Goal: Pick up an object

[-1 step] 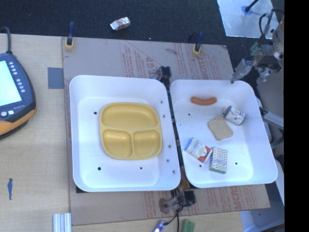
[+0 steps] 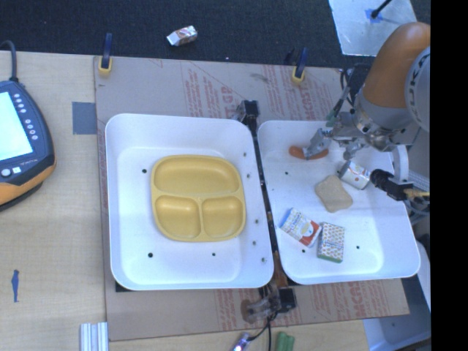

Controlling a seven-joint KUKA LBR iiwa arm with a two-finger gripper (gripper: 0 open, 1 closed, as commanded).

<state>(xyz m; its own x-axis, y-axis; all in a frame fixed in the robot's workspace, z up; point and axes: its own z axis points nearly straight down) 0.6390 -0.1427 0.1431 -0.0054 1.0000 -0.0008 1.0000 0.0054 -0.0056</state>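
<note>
While a yellow divided plate (image 2: 197,197) sits in the left bin (image 2: 124,196), the gripper (image 2: 333,146), fingers spread and holding nothing, hovers by an orange sausage-shaped piece (image 2: 297,152) in the right bin (image 2: 380,262).

A divided tray (image 2: 197,197) sits in the middle of the left bin (image 2: 121,196). To that bin's right, touching it, lies the right bin (image 2: 380,258), holding a flat lump (image 2: 333,194) near its middle, two small packets (image 2: 300,227) (image 2: 331,241) in front of the lump, and what may be a sausage (image 2: 298,152) behind it, at the gripper (image 2: 330,146).
</note>
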